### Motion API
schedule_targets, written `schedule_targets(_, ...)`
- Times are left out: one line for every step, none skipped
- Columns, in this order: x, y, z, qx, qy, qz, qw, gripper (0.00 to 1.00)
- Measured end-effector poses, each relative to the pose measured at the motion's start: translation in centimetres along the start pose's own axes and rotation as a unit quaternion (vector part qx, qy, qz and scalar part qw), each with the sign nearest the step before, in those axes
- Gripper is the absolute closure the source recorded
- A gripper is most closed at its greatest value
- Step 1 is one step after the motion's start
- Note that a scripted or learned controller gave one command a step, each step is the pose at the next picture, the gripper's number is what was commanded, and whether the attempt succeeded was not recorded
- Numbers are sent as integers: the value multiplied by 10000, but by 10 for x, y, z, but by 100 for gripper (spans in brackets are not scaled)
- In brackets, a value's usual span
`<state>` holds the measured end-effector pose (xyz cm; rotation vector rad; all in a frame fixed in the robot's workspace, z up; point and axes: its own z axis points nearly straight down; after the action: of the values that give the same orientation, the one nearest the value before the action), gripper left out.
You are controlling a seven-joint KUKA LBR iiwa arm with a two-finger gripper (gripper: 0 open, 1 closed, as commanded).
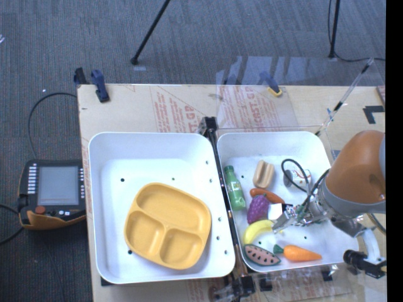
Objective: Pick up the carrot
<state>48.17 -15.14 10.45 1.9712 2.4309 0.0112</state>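
Camera view puts the carrot (301, 253) lying left-right, just below the gripper (291, 218), near the bin's (318, 145) front edge; jaw state I cannot tell.

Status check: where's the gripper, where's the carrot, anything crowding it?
Gripper low in right bin, over banana. Carrot free, near front wall. Watermelon slice just beside it.

Even, soft light falls from above, bright on the white bins (154, 145). Shadows are faint. The view is slightly soft, with small detail blurred.
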Motion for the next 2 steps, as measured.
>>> schedule_targets(-6,2,-11,-47,-64,55,10000,100)
schedule_targets(20,-1,-63,107,38,1223,9924,100)
